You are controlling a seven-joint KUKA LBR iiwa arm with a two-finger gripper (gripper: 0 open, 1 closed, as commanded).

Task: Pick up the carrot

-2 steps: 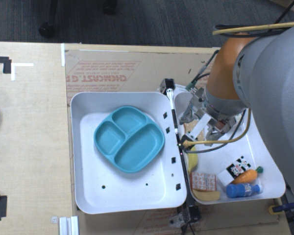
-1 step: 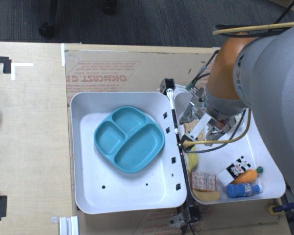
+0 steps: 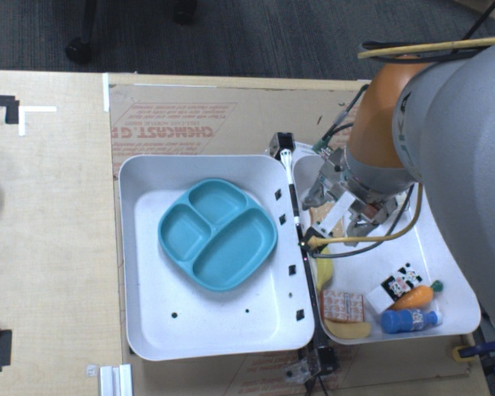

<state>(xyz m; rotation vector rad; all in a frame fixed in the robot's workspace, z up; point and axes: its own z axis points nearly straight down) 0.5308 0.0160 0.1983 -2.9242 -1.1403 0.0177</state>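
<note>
In the left bin a blue divided plate lies alone. Moving right, the pincer hangs low over the near-left part of the right bin, but from here I cannot tell what state it is in. The carrot lies further right, near the bin's front corner, just above a blue bottle. The pickup looks not yet done; reaching and grasping remain.

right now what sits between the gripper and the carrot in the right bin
In the camera view, bare white bin floor and a small black-and-white patterned item lie between the gripper and the carrot.
</note>
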